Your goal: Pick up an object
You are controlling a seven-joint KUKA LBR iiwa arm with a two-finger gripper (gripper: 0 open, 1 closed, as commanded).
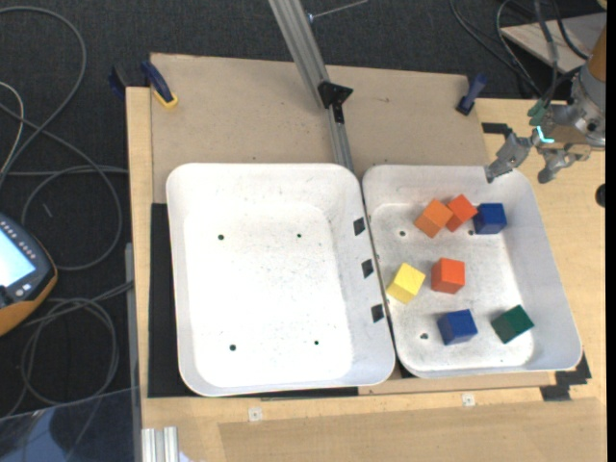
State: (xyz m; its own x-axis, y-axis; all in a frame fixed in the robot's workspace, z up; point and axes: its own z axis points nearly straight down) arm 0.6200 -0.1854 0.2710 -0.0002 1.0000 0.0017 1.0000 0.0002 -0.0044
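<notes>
Hovering my gripper (527,160) over right bin's (553,287) far-right corner, fingers apart, holding nothing; blue cube (490,218) lies nearest, just near-left of it.

A pale wooden bench (241,104) stood on dark carpet (77,27) strewn with looping black cables (38,287), blue clamps (159,83) gripped its far corners, and a slanted metal rail (300,41) crossed above.

One camera sits high above the counter (289,94) and looks down at a slant, perhaps from the near side. Both white bins (192,191) fit in.
</notes>
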